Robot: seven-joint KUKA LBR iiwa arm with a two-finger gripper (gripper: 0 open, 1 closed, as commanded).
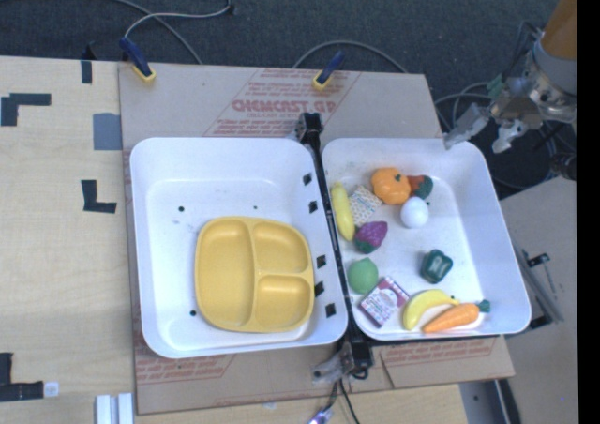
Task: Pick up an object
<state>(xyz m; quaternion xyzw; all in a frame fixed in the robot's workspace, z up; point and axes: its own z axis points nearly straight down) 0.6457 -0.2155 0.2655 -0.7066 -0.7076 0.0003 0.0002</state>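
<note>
The end effector (480, 128) hangs just outside the far right corner of the right bin (495, 225), above the bench's right edge; its two fingers are spread apart with nothing between them. The right bin holds toy food: an orange fruit (390, 185) near its far edge, a white egg (414, 213) just beside it, a yellow corn cob (342, 211) along the left wall, a purple piece (370, 234), a green ball (363, 274), a dark green pepper (436, 265), a small red-and-white packet (382, 302), and at the near edge a banana (424, 303) touching a carrot (452, 317). The left bin (159, 225) holds a yellow divided tray (253, 274)
</note>
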